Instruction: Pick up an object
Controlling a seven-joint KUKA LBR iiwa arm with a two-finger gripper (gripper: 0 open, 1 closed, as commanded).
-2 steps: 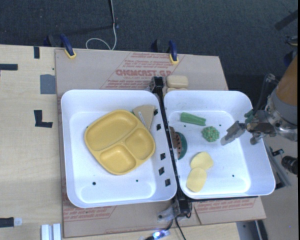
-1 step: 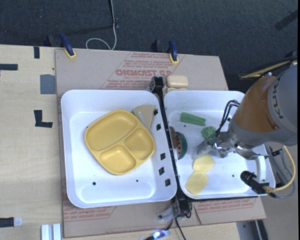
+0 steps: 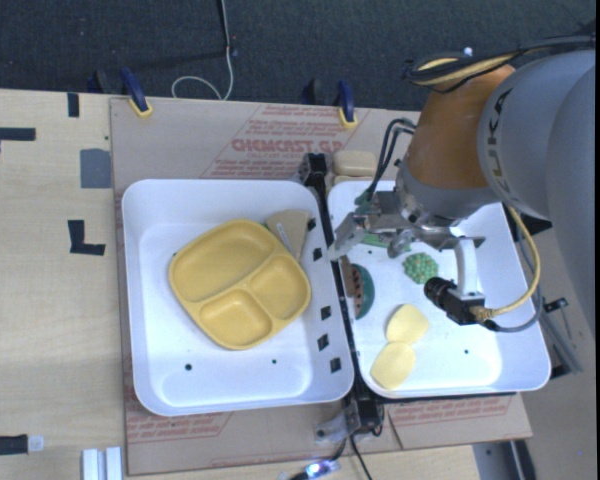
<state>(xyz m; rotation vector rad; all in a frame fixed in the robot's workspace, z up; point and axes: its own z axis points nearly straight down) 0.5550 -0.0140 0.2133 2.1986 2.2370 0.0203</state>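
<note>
Where the frame begins at the left, the pale wooden bench top [image 3: 40, 298] carries a few black tape marks shaped like corners. Next comes a brown cardboard sheet [image 3: 220, 138] under both bins, held at its upper edge by two blue-and-yellow clamps [image 3: 135, 93]; the red printed word on it seems to read "CHICKCAST", but it is faint and I am not sure.

The left white shallow plastic bin [image 3: 145, 368] has rounded corners and a smooth, slightly glossy floor. In its middle lies a yellow plastic divided plate [image 3: 240, 283] with three compartments, turned at a slant. Just beside its upper right edge is a small beige wedge-shaped piece [image 3: 292, 230], touching or nearly touching the plate.

In the right white shallow plastic bin [image 3: 510, 368], a dark round object with green and brown stripes [image 3: 361, 290] lies near the left wall. Two pale yellow smooth rounded pieces [image 3: 400, 343] lie in the lower middle, touching each other. A small green bumpy object [image 3: 419, 266] is in the centre.

The metal two-finger gripper [image 3: 380, 236] hangs over the upper left part of this bin, near the green bumpy object; how its fingers stand I cannot tell. Above it is the orange band [image 3: 460, 128] of the grey arm.
</note>
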